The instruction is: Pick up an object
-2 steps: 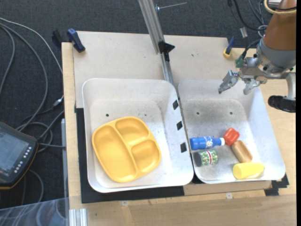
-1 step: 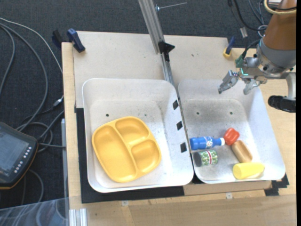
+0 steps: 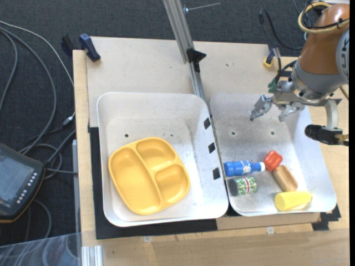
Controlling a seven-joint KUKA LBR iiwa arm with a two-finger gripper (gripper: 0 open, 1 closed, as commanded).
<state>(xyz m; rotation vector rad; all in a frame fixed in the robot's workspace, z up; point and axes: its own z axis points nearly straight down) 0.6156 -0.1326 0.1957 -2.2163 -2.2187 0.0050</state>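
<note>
1. Objects lie bunched at the near end of the right bin [image 3: 316,165]: a blue bottle [image 3: 244,167], a red piece [image 3: 273,160] at its cap end, a tan piece [image 3: 285,177] touching the red one, a yellow piece [image 3: 293,200] by the front wall, and a dark can [image 3: 244,185] just beside the bottle.
2. Crowding is the main risk: fingers coming down on any one of these could strike a neighbour and nudge the target aside.
3. Round shapes such as the bottle and can may roll or squirt out as the fingers close.
4. The yellow piece sits near the bin wall, so a finger could catch the rim.
5. The gripper [image 3: 273,108] hangs over the bin's far end, well apart from the cluster, fingers spread and holding nothing.
6. The yellow tray [image 3: 148,173] in the left bin [image 3: 111,110] is broad and flat, a poor fit for this grip.
</note>
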